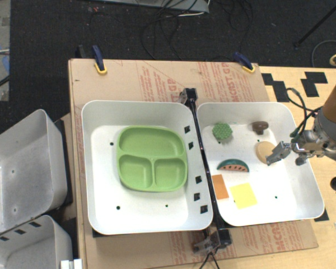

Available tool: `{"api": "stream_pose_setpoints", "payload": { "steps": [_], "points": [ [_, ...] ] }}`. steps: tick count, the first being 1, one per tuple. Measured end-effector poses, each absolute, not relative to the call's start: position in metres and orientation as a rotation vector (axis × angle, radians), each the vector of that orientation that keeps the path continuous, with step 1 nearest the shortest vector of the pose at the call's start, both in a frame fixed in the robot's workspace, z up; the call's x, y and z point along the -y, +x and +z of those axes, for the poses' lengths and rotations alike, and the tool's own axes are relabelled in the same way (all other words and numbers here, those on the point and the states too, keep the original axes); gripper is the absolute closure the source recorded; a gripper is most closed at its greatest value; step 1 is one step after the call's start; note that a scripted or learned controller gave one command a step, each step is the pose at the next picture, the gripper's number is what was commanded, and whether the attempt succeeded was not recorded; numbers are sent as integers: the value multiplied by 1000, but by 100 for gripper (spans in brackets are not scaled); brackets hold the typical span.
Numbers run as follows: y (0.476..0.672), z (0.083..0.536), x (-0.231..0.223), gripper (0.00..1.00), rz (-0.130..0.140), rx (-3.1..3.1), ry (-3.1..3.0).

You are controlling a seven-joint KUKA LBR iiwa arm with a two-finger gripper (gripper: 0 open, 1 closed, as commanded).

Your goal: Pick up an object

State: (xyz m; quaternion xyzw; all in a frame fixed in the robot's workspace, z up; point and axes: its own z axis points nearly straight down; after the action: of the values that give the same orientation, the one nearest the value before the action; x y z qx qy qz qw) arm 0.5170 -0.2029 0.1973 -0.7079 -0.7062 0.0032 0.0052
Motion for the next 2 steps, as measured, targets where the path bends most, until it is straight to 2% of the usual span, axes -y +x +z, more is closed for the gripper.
{"api": "stream_pose_setpoints", "payload": {
  "steps": [1,2],
  "points": [
    [520,203,203,0,1,2223,-2221],
    [513,153,195,0,4,2217,-2219]
  ]
}}
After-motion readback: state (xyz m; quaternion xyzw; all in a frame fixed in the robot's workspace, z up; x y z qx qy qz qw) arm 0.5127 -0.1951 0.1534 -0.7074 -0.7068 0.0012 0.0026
